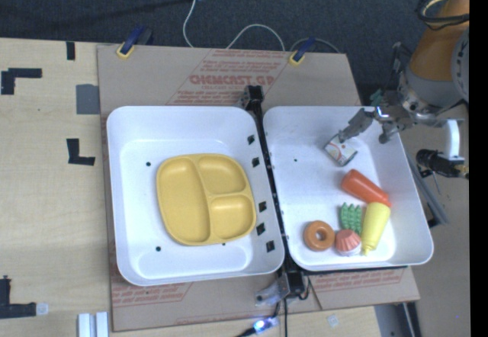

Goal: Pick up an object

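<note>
tool (341, 149) low in right bin (305, 129), open-or-closed cannot be told — nothing seen gripped | carrot (365, 187) just at its 5 o'clock, likeliest pick | donut (318, 235), yellow bottle (374, 226) clustered near edge — crowded | yellow tray (206, 198) fills left bin

The right bin (396, 175) held the objects to pick. An orange carrot (365, 187) lay slantwise toward the right wall. Nearer, a yellow squash (375, 225) stood lengthwise just beside a green ridged piece (351, 216). A brown doughnut (318, 235) and a pink cupcake-like toy (348, 241) sat along the near edge, close together.
</note>
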You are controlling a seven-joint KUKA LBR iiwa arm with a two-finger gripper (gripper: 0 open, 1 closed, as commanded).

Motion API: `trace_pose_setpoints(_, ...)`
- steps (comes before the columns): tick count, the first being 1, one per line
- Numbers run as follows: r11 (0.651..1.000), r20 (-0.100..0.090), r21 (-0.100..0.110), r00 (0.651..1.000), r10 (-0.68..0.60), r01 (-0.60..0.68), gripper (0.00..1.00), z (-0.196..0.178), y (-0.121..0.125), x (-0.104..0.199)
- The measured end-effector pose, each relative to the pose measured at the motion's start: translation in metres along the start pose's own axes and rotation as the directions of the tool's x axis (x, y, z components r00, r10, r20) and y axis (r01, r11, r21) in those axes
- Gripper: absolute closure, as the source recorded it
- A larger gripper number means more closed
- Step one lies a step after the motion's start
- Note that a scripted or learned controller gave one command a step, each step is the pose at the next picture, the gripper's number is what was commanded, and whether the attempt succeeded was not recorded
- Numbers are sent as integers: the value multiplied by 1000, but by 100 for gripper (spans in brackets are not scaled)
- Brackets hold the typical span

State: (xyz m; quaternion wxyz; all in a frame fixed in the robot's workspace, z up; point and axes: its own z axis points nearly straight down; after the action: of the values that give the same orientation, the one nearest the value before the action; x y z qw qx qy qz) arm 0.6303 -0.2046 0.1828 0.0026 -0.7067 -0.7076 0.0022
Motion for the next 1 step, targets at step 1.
trace_pose_setpoints(1,1000,1,-1,1000,0,0,0,44,-4,0)
